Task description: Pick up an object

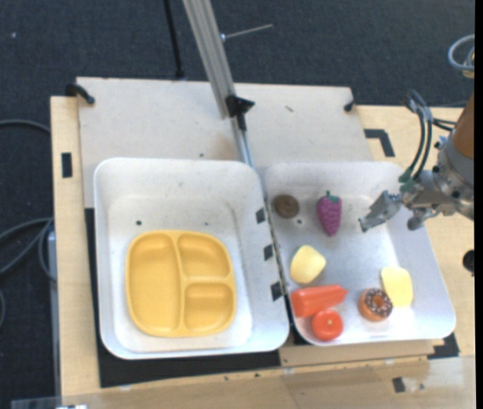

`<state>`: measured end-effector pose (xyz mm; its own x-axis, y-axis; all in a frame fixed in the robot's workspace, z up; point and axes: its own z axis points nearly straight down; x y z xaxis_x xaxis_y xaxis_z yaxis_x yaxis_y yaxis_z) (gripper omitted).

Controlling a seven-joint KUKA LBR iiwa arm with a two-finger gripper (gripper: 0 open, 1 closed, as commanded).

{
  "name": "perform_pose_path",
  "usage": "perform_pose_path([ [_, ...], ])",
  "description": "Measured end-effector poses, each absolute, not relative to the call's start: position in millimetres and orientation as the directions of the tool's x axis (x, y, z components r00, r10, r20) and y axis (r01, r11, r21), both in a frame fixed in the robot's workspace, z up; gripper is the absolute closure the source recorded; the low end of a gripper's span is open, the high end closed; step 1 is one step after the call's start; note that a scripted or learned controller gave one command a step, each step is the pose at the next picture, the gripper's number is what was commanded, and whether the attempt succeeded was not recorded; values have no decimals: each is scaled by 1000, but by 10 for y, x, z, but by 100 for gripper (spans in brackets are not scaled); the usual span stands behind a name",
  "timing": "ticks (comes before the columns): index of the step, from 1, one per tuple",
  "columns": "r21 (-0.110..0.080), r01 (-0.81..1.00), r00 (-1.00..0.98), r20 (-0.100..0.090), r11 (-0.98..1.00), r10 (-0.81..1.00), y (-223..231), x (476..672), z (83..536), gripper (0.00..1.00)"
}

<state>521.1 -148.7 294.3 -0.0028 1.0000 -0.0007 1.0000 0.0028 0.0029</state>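
Oblique overhead view of counter [66, 228] bearing two shallow white bins side by side. Left bin [109, 186] carrying a yellow divided tray [181, 281]. Right bin [428, 262] carrying seven toy foods: brown disc [286, 205], purple berry [330, 213], pale yellow lump [307, 264], orange-red carrot [317, 298], red tomato [327, 324], frosted doughnut [376, 304], yellow block [397, 285].

Tool [393, 215] at upper right of right bin, two fingers spread apart, nothing between them, no contact with any item visible. Height above bin floor not readable from this angle.

Nearest candidate, as judged: purple berry, upper middle of right bin, just right of brown disc, apart from tool. Long axis roughly vertical in frame, leaf cap toward far rim, blunt end toward near rim.

Likely failure modes: closure on bare floor, given open patch directly beneath fingers; closure along rather than across berry's long axis, with squeeze-out of rounded body; glancing push of berry against brown disc or centre wall. In near cluster, carrot touching tomato and doughnut touching block, hence risk of double contact or nudge instead of clean pinch.
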Motion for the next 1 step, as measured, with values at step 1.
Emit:
perform_pose_path([
  [1,3,1000,-2,-1,2,1000,-1488,5211,2943,0],
])
